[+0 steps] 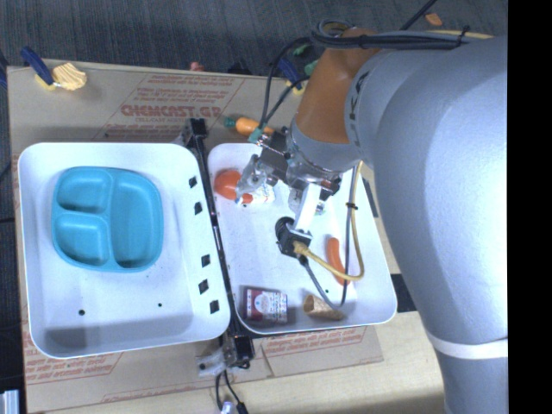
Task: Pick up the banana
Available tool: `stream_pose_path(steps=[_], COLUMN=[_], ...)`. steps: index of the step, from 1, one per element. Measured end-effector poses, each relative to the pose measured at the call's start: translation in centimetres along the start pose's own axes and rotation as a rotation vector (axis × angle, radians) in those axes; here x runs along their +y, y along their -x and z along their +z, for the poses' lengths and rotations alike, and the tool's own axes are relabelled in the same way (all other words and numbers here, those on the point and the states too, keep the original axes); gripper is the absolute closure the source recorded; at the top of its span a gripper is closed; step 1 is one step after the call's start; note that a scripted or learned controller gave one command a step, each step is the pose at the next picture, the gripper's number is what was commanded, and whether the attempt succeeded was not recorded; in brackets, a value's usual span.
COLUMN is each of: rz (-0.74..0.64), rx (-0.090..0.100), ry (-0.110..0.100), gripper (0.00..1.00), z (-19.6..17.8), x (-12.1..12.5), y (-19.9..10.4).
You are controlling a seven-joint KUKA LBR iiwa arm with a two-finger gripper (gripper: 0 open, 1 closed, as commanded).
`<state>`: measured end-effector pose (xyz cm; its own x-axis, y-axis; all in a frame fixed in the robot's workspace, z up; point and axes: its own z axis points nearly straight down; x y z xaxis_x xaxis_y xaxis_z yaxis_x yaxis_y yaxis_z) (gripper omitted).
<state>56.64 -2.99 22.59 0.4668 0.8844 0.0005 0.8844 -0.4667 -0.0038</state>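
Observation:
My gripper [256, 178] hangs low over the back left part of the right bin [259, 257]. It is close beside a round orange-red object [226, 183] and a small white and orange piece [247, 199]. The grey arm and its orange band [332, 93] cover the back right of that bin. A yellowish object [69, 78] lies on the cardboard outside the bins at the far left back corner; it is too small for me to tell what it is.
The left bin [34, 257] holds a blue divided plate [108, 216]. In the right bin lie an orange sausage-like piece [333, 252], a dark red box [263, 304] and a tan lump [322, 304]. An orange carrot-like item [247, 126] rests behind the bins.

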Motion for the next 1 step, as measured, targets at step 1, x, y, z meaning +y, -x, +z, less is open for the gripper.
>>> stream_pose_path(steps=[1], rz=[0.053], rx=[-0.002], ry=[0.0], gripper=[0.0], z=[2.33], x=[10.7], y=[6.01])
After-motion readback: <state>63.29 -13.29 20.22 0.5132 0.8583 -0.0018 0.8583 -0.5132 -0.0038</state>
